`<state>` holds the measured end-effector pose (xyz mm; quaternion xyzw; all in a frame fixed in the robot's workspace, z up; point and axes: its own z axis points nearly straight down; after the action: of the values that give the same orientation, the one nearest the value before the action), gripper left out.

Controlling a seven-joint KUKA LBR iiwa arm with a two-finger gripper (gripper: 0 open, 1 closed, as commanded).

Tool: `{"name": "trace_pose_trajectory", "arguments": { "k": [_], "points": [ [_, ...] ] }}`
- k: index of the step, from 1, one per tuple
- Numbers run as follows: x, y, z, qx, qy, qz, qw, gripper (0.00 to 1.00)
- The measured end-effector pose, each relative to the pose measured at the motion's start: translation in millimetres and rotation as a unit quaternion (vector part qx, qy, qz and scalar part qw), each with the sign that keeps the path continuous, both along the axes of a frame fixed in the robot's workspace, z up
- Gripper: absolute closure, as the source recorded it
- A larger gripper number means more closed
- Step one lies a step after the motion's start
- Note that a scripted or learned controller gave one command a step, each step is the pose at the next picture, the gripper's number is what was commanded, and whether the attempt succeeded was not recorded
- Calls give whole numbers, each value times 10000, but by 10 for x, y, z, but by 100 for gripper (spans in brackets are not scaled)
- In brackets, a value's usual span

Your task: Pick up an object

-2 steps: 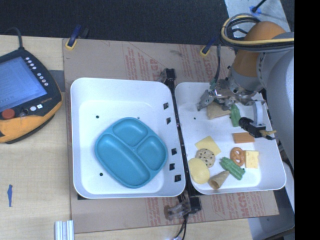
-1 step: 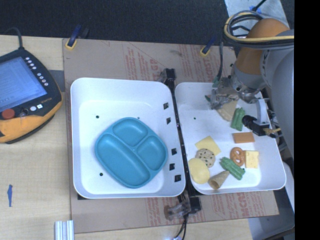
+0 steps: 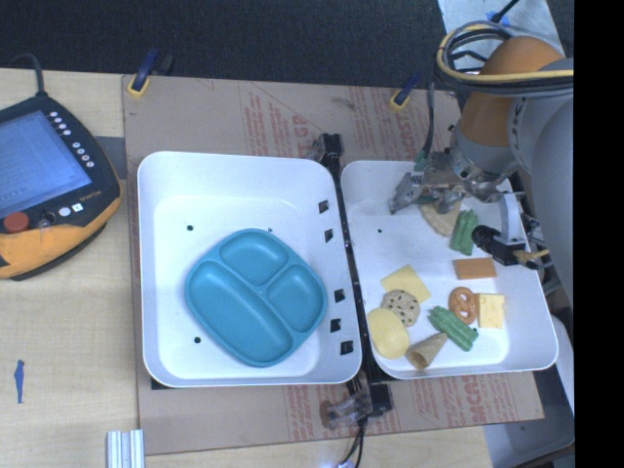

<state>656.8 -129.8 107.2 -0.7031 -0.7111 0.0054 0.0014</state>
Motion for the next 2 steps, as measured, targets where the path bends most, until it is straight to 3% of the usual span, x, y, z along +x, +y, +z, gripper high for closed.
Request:
{"name": "trace_pose_trajectory", "arguments": {
  "k": [1, 2],
  "points": [
    [-629, -413, 491, 27, -23, -65, 10000, 0],
    [-401, -605, -161, 15, -41, -34, 10000, 0]
  ]
}}
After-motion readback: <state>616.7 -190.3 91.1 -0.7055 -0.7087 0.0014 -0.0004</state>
